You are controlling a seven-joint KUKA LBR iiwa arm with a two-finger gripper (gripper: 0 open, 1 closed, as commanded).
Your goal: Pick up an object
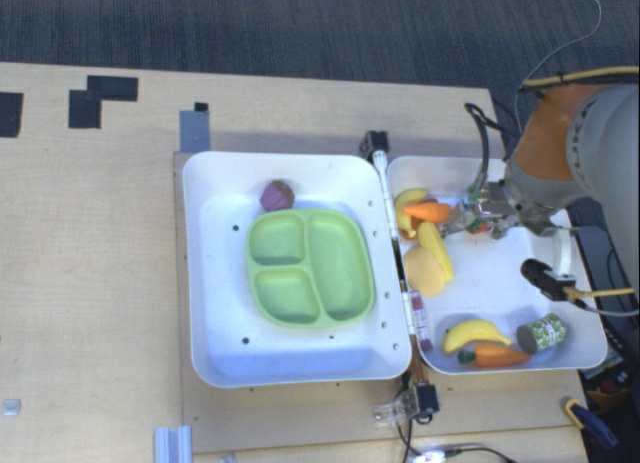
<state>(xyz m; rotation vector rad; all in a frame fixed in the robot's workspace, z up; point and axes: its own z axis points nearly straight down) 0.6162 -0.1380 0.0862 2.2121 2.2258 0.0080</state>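
The tool (478,213) is lowered beside the orange plastic carrot (430,212); its opening cannot be told; the crowded yellow plastic banana (433,248) may be nudged, spoiling the grasp

Green tray (310,266), purple ball (277,194), 2 white bins (215,251), orange carrot (430,212)

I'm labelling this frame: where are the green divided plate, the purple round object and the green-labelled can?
Green divided plate (345,271): camera view, right compartment.
Purple round object (277,194): camera view, its top.
Green-labelled can (542,332): camera view, its side.
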